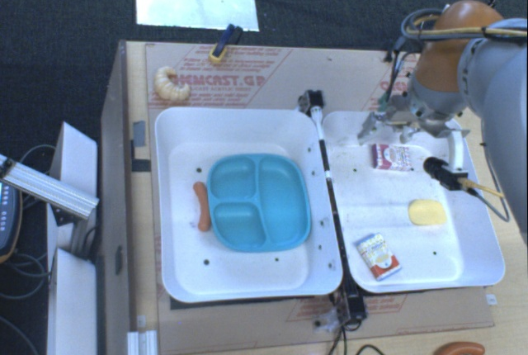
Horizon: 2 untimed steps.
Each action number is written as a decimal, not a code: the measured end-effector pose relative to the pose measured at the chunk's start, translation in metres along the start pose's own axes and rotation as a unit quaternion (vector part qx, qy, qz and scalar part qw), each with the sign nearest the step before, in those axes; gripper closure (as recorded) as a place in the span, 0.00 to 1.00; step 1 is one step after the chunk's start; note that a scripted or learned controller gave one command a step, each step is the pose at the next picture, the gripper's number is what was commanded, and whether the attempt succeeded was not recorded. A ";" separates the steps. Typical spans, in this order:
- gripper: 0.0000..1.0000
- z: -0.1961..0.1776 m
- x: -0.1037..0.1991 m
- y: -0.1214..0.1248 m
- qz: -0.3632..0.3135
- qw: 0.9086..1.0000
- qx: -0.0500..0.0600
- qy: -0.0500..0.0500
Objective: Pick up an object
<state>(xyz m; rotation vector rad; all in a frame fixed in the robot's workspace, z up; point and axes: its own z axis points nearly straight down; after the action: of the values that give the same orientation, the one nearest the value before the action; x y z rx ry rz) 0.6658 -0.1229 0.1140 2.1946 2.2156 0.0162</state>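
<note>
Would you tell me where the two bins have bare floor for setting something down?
Left bin: the far strip beyond the blue divided plate, and the near strip in front of it and the sausage. Right bin: the patch nearest the left bin, between red-and-white box, yellow bar and small carton. Crowded: the far side, around the gripper.

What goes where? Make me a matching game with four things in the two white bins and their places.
Things
1. plate
2. sausage
3. yellow lump
4. red and white packet

Places
A. middle of the left bin
B. far end of the right bin
C. left bin, beside the plate, on its outer side
D. right bin, nearer us than the packet, towards the outer side

Pairs: 1-A, 2-C, 3-D, 4-B
</note>
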 end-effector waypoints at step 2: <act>1.00 0.010 -0.003 -0.008 0.003 1.000 0.001 0.002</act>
<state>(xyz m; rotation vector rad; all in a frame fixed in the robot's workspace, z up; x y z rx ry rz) 0.6585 -0.1258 0.1034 2.2038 2.2113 0.0182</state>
